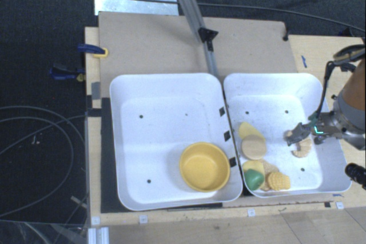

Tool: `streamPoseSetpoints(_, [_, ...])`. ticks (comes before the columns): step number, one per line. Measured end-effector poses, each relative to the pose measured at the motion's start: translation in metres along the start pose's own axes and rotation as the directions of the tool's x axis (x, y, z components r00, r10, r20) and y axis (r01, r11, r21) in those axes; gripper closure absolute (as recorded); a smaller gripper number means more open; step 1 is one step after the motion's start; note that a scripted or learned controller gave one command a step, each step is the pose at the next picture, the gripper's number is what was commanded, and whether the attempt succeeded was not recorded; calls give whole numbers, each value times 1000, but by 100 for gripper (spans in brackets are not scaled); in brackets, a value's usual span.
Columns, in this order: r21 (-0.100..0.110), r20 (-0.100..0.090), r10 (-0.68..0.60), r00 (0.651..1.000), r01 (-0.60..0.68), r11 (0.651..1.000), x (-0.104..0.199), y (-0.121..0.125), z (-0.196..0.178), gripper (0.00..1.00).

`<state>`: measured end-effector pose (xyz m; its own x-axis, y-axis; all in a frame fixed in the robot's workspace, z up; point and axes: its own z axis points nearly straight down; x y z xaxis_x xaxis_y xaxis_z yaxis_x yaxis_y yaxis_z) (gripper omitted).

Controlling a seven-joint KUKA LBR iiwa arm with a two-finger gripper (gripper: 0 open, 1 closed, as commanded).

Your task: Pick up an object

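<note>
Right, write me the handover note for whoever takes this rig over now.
Pincer: low over the right white bin, above a small tan scalloped piece. I cannot tell whether it grips anything.
Right bin's left side: round beige disc on a pale yellow piece, green piece, yellow corn-like cob.
Left white bin: yellow plastic bowl near its front right corner.
Done: arm is at the right bin.
Left: no object seen lifted yet; the pick itself remains.

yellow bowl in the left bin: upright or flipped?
Upright. The yellow bowl shows its open mouth and inner floor to the camera, rim on top, sitting in the left bin near its front right corner.
</note>
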<state>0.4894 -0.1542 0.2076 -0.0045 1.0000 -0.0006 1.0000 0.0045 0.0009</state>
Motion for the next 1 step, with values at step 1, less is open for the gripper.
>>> streamPoseSetpoints(1, [-1, 0, 0, 1000, 0, 1000, 0, 0, 0, 0])
